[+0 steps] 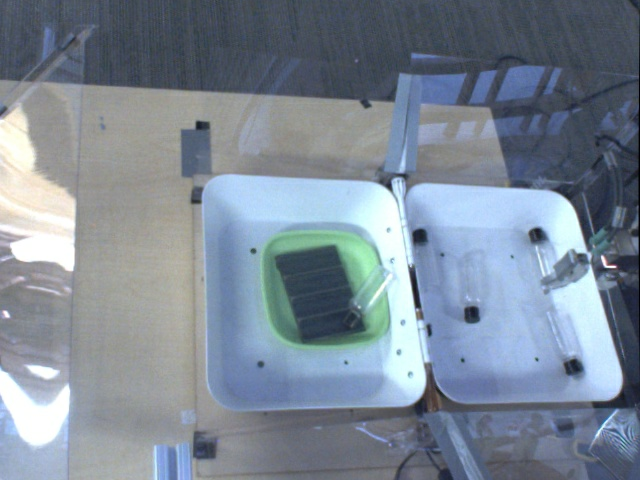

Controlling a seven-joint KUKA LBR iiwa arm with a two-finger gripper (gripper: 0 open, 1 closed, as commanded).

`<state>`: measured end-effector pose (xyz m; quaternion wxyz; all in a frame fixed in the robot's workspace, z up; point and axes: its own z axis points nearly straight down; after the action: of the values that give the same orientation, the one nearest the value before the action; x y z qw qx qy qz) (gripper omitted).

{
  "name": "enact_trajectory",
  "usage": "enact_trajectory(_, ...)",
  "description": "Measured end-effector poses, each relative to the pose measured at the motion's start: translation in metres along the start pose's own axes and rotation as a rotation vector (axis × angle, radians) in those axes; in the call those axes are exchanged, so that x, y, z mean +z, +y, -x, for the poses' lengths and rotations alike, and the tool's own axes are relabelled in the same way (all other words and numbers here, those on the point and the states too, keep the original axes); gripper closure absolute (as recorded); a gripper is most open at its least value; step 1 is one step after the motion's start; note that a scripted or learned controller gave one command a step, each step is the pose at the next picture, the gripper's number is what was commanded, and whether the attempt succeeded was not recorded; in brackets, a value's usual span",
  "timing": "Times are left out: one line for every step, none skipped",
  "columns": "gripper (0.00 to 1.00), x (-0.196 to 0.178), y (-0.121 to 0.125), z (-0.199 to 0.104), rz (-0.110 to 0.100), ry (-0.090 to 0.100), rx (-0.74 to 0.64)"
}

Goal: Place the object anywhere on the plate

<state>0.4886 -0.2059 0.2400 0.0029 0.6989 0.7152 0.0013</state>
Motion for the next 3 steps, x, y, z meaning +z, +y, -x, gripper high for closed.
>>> enact_trajectory(0.0,0.0005,0.0,0.0,0.001,0.0,0.032)
enact_trajectory(0.0,0.0028,0.0005,-0.0022,0.002,0.001,0.045)
enact_trajectory(0.0,0.0048,0.0006,-0.0041,0.002,0.001,0.07)
